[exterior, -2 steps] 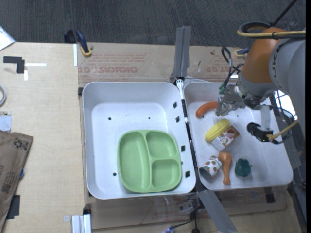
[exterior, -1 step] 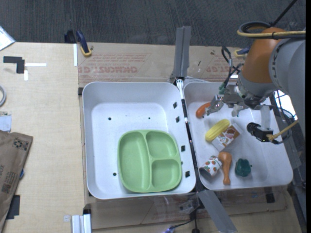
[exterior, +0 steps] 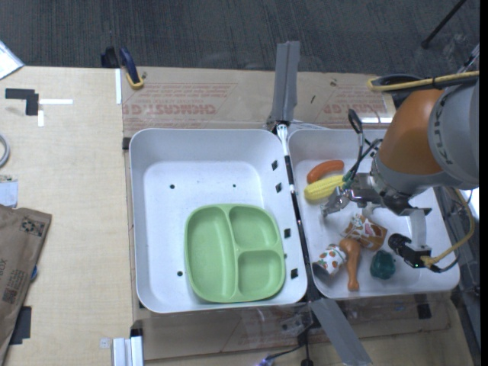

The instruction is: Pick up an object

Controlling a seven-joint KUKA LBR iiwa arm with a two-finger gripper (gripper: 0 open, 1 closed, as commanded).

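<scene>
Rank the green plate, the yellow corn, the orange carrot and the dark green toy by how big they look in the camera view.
1. green plate, by far the largest
2. yellow corn and orange carrot: too alike to rank, and the corn partly covers the carrot
3. dark green toy, smallest

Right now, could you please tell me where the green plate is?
The green plate lies in the left bin, toward its near right corner, beside the divider between the bins.

Dark carpet floor (exterior: 229, 14) beyond wooden bench (exterior: 61, 166)
</scene>
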